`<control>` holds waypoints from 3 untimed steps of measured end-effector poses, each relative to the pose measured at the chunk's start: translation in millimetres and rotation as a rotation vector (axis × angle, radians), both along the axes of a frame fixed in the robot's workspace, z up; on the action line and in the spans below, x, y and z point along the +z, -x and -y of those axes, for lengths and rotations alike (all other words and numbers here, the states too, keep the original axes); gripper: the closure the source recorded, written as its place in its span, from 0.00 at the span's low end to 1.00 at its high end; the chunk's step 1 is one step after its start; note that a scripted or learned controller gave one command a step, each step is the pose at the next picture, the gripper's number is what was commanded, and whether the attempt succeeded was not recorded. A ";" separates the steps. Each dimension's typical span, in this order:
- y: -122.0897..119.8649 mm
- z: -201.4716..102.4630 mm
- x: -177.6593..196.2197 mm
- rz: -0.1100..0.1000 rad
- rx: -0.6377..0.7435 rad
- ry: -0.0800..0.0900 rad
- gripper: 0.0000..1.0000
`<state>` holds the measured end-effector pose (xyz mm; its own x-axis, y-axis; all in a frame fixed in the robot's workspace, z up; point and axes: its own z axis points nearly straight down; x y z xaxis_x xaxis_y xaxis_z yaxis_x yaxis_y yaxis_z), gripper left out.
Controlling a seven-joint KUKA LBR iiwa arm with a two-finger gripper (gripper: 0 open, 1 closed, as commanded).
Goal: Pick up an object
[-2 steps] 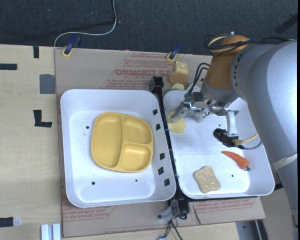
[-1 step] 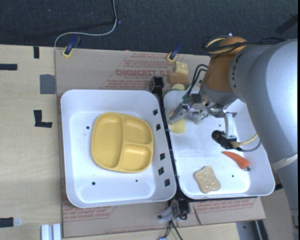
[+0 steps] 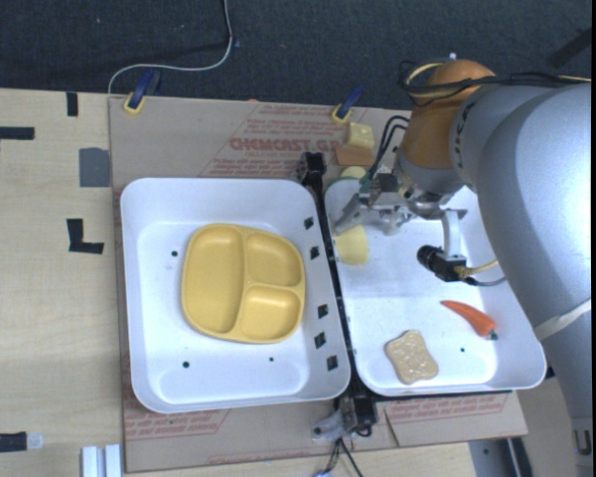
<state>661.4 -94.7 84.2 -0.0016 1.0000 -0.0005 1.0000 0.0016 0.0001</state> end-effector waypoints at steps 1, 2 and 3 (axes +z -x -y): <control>-5.5 1.0 -0.2 -0.007 0.000 0.002 0.00; -5.6 1.2 -0.2 -0.006 -0.001 0.003 0.00; 15.9 5.2 0.6 -0.001 -0.001 0.001 0.00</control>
